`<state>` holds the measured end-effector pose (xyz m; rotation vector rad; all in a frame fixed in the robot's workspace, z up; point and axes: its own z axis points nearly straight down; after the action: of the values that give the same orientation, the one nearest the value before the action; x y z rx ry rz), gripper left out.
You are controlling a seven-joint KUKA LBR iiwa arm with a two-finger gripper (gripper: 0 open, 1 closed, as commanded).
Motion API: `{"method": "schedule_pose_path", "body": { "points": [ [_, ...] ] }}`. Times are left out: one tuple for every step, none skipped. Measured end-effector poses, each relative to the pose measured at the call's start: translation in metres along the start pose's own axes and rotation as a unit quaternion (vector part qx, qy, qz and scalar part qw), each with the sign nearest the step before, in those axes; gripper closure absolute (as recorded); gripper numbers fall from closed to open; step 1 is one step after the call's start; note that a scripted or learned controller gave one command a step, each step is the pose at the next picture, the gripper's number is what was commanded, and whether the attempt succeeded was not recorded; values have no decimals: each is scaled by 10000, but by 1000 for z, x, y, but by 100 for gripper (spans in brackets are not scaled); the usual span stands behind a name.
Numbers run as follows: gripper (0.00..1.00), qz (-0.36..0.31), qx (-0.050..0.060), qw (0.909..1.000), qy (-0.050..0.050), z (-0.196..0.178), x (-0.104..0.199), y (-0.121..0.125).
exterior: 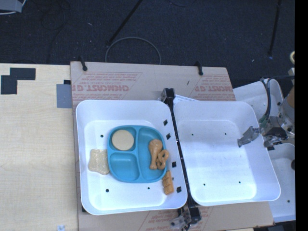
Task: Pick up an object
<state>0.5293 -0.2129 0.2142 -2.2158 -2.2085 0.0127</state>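
A blue divided plate [126, 169] lies in the left bin [91, 114]. In its compartments sit a round tan biscuit [122, 139] and a knobbly tan pretzel-like piece [158, 154]. A pale beige chunk [98, 161] rests just left of the plate. A small tan piece [168, 182] lies by the plate's lower right corner. My gripper [258, 138] hangs over the right rim of the right bin [216, 177], far from all the objects. It is open, with nothing between its fingers.
A black divider [176, 153] with clips runs between the two bins. Both bins rest on a cardboard sheet [144, 83]. A light wooden bench top [33, 153] lies to the left. Cables hang by the arm at the right.
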Motion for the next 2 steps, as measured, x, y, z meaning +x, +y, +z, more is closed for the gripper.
{"method": "schedule_pose_path", "body": {
  "points": [
    [0,-16,-62,10000,-12,-8,0,3],
    [0,-32,-50,10000,-8,46,7,12]
  ]
}}
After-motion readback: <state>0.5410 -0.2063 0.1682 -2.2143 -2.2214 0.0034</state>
